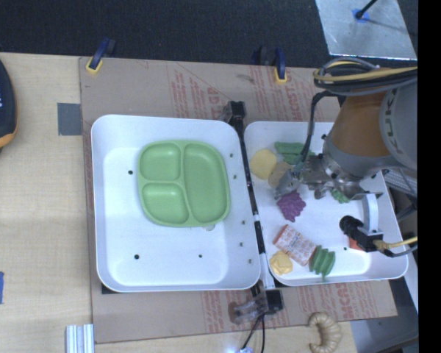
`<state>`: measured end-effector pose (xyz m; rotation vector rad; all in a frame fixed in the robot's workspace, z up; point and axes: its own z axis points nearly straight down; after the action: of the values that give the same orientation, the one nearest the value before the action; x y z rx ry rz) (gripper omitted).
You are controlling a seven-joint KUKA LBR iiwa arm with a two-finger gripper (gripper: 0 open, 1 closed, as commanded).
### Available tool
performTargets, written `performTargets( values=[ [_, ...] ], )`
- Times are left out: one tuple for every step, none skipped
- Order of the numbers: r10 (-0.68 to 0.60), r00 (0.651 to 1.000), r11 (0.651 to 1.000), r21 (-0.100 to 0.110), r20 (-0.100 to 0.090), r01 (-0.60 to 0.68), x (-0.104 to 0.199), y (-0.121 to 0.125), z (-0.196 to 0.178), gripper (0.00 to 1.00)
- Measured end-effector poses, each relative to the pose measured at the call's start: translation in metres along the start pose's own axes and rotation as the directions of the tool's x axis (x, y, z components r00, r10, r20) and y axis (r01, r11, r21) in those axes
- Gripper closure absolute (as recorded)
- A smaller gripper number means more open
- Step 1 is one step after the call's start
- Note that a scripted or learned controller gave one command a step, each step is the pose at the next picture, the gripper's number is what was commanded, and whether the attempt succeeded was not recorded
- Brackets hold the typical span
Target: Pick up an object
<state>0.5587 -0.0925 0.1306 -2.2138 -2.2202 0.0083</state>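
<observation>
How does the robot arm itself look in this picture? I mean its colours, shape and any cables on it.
The thick, rounded robot arm has a grey shell with a broad orange band above the wrist. Black and yellow cables loop over its top. At its end sits a dark grey metal gripper, blurred here, so finer markings cannot be read.

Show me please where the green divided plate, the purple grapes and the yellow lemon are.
green divided plate [184, 183]: camera view, on the ridge between its compartments.
purple grapes [291, 206]: camera view, middle of the bunch.
yellow lemon [263, 163]: camera view, middle of its visible surface.
</observation>
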Motion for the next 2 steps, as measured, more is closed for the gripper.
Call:
performTargets(
  values=[
    [-0.004,1.0,1.0,-0.007,0.002,0.004,-0.001,0.041,0.04,0.0],
    [-0.001,1.0,1.0,0.0,0.0,0.001,-0.007,-0.01,0.039,0.0]
  ],
)
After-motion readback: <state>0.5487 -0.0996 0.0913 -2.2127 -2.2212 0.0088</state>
